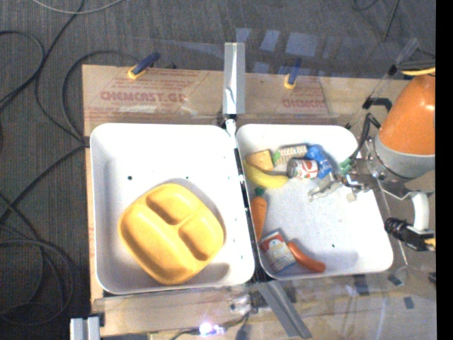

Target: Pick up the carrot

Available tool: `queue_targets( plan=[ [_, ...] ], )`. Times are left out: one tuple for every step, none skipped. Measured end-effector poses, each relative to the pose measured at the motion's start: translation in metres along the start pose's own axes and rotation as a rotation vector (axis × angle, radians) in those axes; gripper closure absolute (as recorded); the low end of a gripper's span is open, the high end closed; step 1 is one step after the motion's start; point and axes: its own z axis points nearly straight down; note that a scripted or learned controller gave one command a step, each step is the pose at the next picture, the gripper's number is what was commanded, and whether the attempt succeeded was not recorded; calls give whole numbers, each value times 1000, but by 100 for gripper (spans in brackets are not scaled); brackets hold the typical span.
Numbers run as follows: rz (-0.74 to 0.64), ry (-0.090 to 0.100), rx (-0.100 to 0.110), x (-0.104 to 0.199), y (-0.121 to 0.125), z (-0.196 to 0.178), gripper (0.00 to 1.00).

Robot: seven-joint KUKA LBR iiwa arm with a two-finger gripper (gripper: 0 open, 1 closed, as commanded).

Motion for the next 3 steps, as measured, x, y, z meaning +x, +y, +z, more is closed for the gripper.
queue_targets(
  plan=[
    [-104,-1,-4,53,-19,107,0],
    [-98,-2,1,141,-31,35,0],
    [-89,-3,-1,89,-33,17,0]
  ],
)
